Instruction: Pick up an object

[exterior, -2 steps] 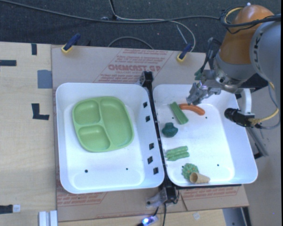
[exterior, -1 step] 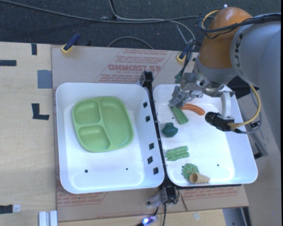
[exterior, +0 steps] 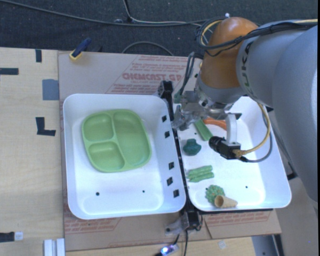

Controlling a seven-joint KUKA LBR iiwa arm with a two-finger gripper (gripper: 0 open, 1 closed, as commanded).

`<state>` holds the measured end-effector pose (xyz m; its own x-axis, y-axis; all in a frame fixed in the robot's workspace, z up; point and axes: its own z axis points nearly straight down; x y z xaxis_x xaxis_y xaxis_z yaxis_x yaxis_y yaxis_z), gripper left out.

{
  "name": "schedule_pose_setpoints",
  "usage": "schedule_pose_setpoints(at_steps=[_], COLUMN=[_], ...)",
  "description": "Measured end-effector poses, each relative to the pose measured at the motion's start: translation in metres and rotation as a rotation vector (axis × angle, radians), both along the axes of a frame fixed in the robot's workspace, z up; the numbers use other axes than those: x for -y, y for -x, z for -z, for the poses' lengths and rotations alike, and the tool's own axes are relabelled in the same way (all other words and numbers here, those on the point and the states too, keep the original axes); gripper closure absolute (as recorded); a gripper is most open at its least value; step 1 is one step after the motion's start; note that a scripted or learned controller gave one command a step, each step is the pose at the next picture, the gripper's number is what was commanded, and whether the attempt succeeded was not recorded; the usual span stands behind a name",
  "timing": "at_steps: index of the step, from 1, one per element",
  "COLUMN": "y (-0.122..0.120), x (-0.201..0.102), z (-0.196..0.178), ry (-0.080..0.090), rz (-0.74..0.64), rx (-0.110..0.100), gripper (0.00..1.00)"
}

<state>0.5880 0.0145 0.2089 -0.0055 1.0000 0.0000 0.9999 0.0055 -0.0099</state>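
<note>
Inspection of my position: my arm (exterior: 277, 84) reaches in from the right and my hand (exterior: 189, 116) is low over the upper left corner of the right bin (exterior: 266, 193), close to the divider between the two bins. The wrist and its cabling cover most of the hand, so I cannot tell how far it is open, nor whether anything sits in it. I therefore record no grasp.

Candidate objects in the right bin: a green stick-shaped piece (exterior: 203, 129) and an orange piece (exterior: 217, 124) lie just beside my hand, partly under the wrist. A dark teal lump (exterior: 191, 147) lies slightly nearer the camera, close to the divider. A green bean-pod shape (exterior: 200, 173) lies further down the bin, apart from the hand. A green leafy piece (exterior: 214, 192) and a tan cone (exterior: 225, 201) rest touching each other near the front wall.

The left bin (exterior: 82, 196) carries a green divided plate (exterior: 116, 140), lying flat and well apart from my hand.

Assessment of progress: every item appears to rest on a bin floor, and none looks lifted. I judge the approach to be made and the pick itself not yet shown. Remaining: secure one item, most likely the green stick or orange piece, and raise it clear of the bin.
</note>
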Motion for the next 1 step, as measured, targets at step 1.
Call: schedule_pose_setpoints(at_steps=[1], y=[0.0113], x=[-0.0536], z=[0.0077], ry=[0.0], rz=[-0.002], rx=[0.0], gripper=[1.0])
